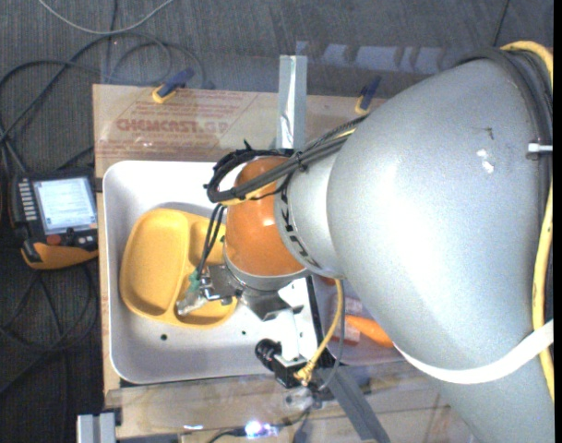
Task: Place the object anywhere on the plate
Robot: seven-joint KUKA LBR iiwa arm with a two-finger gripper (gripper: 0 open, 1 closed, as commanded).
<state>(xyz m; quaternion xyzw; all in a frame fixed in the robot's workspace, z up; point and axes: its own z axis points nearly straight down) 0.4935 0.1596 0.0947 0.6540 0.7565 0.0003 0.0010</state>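
Grey arm (pixel 428 220) hides the yellow plate's (pixel 156 261) right edge.

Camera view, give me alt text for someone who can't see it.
A large grey robot arm with an orange band reaches from the right over a yellow plate lying in a white bin. An orange object peeks out beneath the arm.

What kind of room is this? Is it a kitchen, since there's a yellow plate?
Probably not a kitchen; it looks like a robot lab. A big grey robot arm reaches over a white bin holding the yellow plate, cables trail across the carpet, and a handheld control screen sits beside the bench.
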